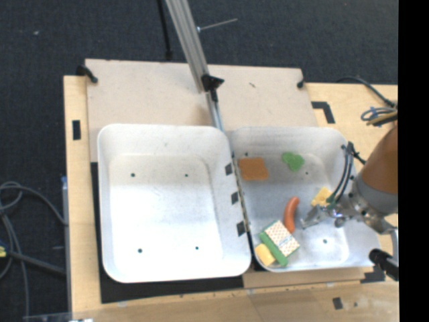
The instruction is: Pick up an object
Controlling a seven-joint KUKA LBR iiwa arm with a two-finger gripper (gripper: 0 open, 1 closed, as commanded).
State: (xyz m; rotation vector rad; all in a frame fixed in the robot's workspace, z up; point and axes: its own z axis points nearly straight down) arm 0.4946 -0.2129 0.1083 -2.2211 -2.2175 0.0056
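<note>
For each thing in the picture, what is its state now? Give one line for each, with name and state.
Gripper: low in the right bin, holding nothing visible.
Orange block: lying flat, untouched.
Green piece: lying flat, untouched.
Orange-red stick: lying free, left of the gripper.
Small yellow piece: lying close to the gripper.
Patterned box: tilted, against a yellow and green item.
Left bin: on the bench.

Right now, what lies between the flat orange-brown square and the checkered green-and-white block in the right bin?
In the camera view, between the flat orange-brown square and the checkered green-and-white block there is bare white bin floor; the slim orange-red sausage-shaped piece lies just beside that stretch.
</note>
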